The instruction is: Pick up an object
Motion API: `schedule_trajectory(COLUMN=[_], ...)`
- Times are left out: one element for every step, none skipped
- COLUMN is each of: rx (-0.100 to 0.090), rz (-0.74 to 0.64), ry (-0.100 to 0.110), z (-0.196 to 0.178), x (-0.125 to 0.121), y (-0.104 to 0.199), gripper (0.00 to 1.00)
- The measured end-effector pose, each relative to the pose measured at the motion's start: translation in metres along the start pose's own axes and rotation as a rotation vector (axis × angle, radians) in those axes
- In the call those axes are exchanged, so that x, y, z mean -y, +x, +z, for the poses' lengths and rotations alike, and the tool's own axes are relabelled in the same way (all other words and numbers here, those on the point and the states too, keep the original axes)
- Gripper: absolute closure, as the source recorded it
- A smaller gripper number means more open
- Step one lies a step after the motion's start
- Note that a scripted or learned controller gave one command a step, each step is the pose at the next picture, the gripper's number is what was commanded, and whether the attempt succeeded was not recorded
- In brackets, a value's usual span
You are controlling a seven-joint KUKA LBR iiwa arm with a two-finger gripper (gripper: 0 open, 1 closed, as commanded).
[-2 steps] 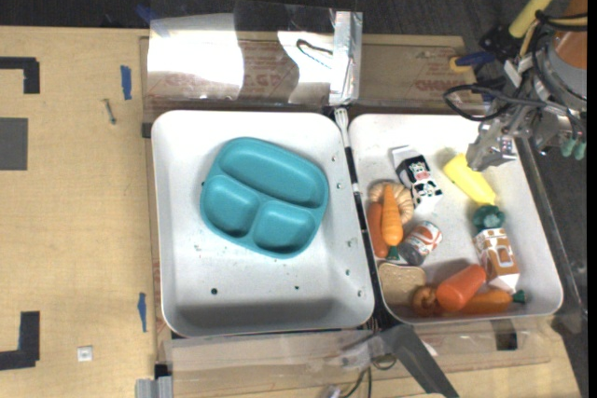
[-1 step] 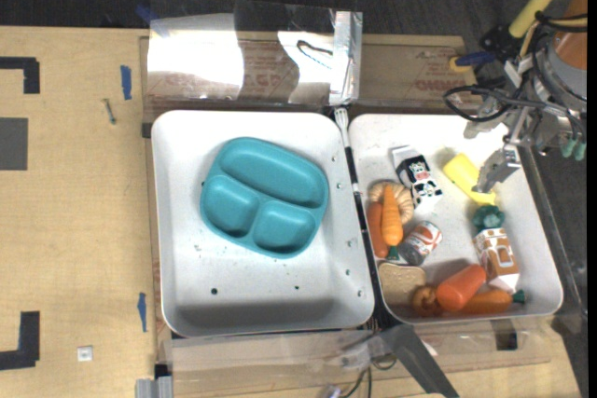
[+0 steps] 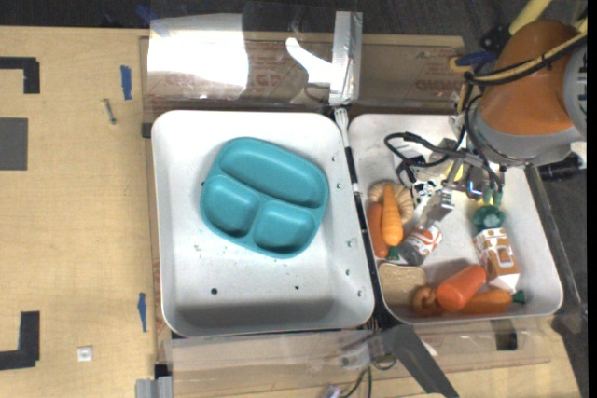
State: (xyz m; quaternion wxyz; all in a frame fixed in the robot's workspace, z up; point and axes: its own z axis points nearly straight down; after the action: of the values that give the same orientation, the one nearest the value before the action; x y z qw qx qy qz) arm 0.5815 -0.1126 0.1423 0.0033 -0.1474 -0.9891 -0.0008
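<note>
Arm over right bin, grasp not started.
Left bin holds teal tray; right bin holds toy food. Gripper sits low among it, grip state can't tell; carrot just left, long axis running top-to-bottom.

Just below the claw a small white-and-red can lies tilted; a carrot lies left of it, another carrot lower right.
</note>
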Motion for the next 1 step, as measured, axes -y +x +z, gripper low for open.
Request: schedule_trajectory(rx=[0.032], rz=[-0.008], ry=[-0.007], z=[0.0164], x=[0.0002], y=[0.0334], gripper=[0.0])
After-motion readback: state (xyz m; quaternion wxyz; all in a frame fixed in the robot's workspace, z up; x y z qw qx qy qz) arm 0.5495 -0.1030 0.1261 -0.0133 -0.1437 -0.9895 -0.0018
